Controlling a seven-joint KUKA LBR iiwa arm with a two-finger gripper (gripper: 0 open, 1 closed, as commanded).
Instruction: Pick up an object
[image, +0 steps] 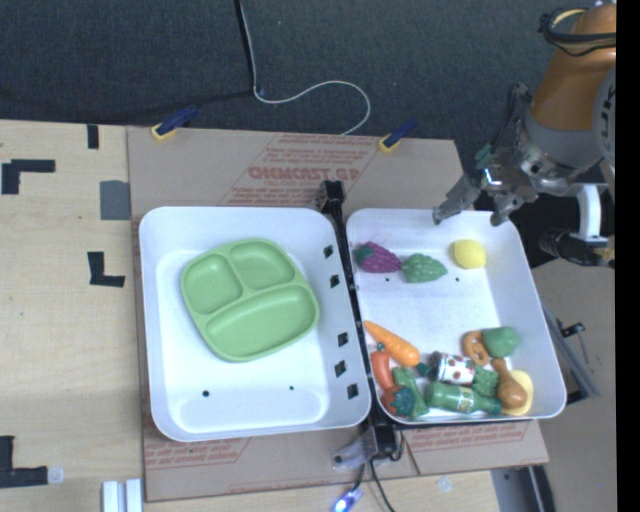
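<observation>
Above right bin's (530, 290) far edge, gripper (472, 212) hovers, fingers spread, nothing between them; lemon (468, 253) just below, grapes (377, 257) and carrot (392, 343) further left; green plate (250, 298) in left bin (165, 300)

2 shallow white plastic bins (165, 300) sit side by side. 1 green divided plate (250, 297) lies at 9 o'clock. 1 orange toy carrot (393, 343) and 1 yellow lemon (467, 253) lie at 3 o'clock.

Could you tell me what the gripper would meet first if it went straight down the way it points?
Probably the right bin's far rim, with the lemon just beyond the open gripper; depth is unclear.
</observation>
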